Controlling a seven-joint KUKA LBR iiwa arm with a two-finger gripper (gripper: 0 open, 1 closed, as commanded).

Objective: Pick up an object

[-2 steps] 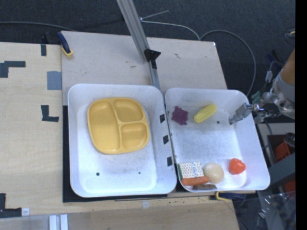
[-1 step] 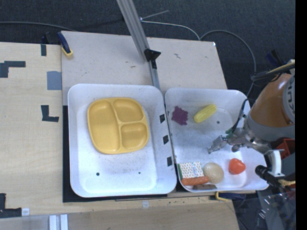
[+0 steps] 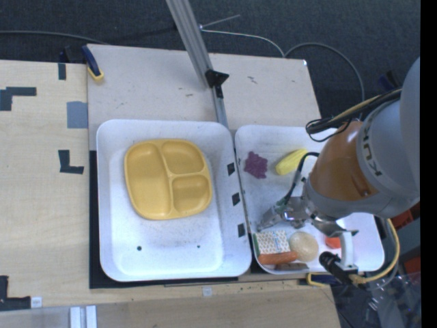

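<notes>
The right bin holds several small objects. A purple piece and a yellow banana-shaped piece lie at its far end. At the near end sit a checkered cracker-like piece, an orange stick, a cream ball and a small red piece. My gripper hangs low over the middle of this bin, just above the checkered piece and left of the cream ball. Nothing is visibly held in it.
A yellow divided plate lies in the left bin. A metal rail slants down to the gap between the bins. The grey and orange arm covers the right bin's right side.
</notes>
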